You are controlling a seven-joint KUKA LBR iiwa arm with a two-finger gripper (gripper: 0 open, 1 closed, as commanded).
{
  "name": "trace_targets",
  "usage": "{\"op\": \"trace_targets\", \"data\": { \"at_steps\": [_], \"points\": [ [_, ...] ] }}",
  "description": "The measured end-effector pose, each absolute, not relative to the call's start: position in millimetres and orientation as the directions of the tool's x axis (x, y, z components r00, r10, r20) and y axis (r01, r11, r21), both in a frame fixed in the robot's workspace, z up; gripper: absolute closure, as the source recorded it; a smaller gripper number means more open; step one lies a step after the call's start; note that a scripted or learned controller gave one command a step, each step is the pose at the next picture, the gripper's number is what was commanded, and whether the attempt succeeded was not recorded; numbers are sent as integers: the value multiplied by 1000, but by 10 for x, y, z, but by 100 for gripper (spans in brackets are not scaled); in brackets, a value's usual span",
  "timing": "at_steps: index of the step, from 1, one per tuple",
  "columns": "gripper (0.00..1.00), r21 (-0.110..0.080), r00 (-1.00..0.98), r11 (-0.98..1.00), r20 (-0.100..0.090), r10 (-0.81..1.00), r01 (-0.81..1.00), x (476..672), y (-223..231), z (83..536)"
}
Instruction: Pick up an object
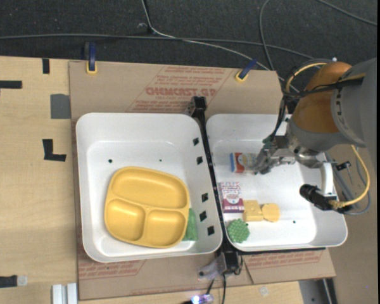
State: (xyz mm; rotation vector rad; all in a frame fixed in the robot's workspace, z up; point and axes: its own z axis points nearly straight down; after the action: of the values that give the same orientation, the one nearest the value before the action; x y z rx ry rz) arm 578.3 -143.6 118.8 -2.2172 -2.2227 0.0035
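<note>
My gripper [261, 162] hangs low in the right bin [316, 233], its tip right beside a small red, white and blue packet [239, 162] near the bin's left wall. Nearer the front lie a purple and white packet [230, 196], a yellow cheese-like block [261, 211] and a green knobbly piece [239, 231]. The left bin [92, 132] holds a yellow divided plate [147, 205] with a green item [191, 225] tucked against its right edge.
The grey arm with its orange band [323, 100] covers the right bin's far right corner. A black divider [206, 163] runs between the bins. Cables [342, 198] loop beside the wrist. Cardboard [171, 87] lies under both bins.
</note>
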Motion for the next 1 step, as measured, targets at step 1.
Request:
{"op": "trace_targets", "data": {
  "at_steps": [1],
  "points": [
    [100, 2, -1, 1, 0, 1000, 1000, 5691, -1414, 1688]
  ]
}}
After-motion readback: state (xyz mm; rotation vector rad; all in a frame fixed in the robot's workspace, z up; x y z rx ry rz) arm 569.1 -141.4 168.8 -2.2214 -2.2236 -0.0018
